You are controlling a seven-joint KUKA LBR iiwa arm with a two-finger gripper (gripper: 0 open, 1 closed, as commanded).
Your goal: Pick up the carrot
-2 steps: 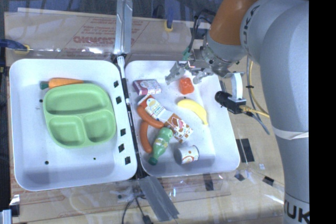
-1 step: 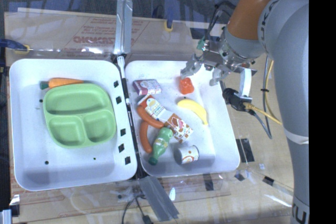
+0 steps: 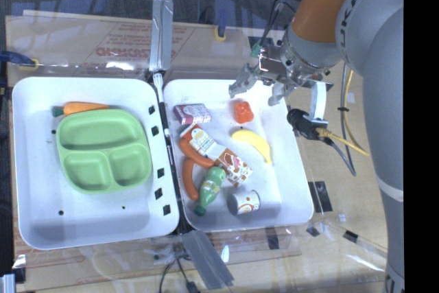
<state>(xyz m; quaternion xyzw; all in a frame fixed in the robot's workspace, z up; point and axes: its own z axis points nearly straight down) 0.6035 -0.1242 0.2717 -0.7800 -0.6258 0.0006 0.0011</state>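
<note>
Gripper (image 3: 259, 90) poised over the far edge of the right bin (image 3: 291, 202), fingers spread wide and holding nothing, one fingertip to the left near the bin's far rim, the other to the right above the red item. Grey arm (image 3: 370, 24) with orange band (image 3: 329, 0) reaching in from the right. Carrot (image 3: 86, 108) well apart from the gripper, lying in the left bin (image 3: 34, 223) along its far side, touching the far rim of a green divided plate (image 3: 104, 151), green top pointing left. Just below the gripper, a small red item (image 3: 243, 111), kind hard to tell. Near it, a yellow banana (image 3: 252, 145) to the near right and a small purple-and-white carton (image 3: 192, 113) to the left. Further toward the near side, two sausages (image 3: 190, 168), a printed packet (image 3: 219, 156), a green bottle (image 3: 208, 190) and a small can (image 3: 244, 202) on its side, clustered close together.
</note>
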